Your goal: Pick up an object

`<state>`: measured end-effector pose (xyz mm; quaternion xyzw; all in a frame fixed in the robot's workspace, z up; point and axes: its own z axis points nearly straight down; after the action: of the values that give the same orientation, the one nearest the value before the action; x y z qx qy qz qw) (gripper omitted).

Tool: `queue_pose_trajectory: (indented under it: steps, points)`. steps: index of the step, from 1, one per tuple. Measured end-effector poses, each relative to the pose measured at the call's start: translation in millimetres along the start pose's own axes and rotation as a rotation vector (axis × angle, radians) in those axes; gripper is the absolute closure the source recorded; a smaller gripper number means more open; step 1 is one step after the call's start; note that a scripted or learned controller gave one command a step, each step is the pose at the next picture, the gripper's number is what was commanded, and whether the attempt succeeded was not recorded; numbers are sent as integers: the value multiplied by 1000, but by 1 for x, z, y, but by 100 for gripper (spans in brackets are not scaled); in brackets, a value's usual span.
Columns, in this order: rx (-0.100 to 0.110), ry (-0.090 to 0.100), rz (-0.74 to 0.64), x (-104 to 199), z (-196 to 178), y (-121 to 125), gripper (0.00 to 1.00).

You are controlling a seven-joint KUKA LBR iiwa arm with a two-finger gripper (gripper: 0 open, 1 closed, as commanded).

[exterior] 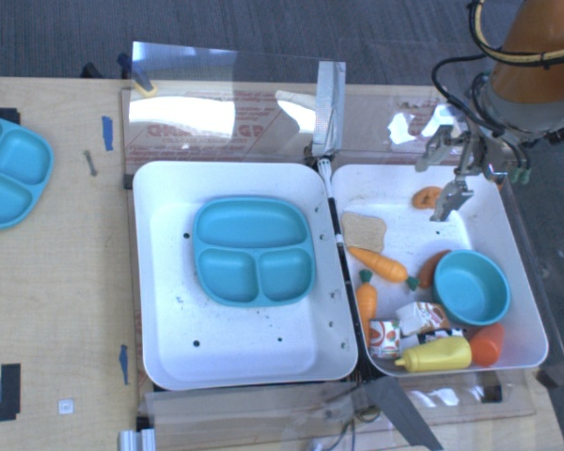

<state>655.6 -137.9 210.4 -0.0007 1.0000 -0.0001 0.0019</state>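
We see the gripper hanging over the back of the right bin, fingers spread apart with nothing between them. It sits near a small orange piece by the bin's far wall, so we judge that is the likely pick target, not yet grasped. The right bin holds the clutter, probably as the source pile: two carrots, one bread slice, one blue bowl, one yellow bottle, one small can, one crumpled wrapper, and one red-orange item partly hidden behind the bottle. The left bin carries one blue divided plate; a second divided plate lies on the bench, well apart. Two bins, two plates.
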Motion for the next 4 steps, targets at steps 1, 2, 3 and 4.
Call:
queue_pose_trajectory:
  steps: [1,2,3,4]
  points:
    - [1,-6,-70,45,114,-15,0]
    - [2,-8,-214,85,121,34,0]
    - [4,-39,-111,119,117,40,0]
    - [2,-10,-168,45,121,36,0]
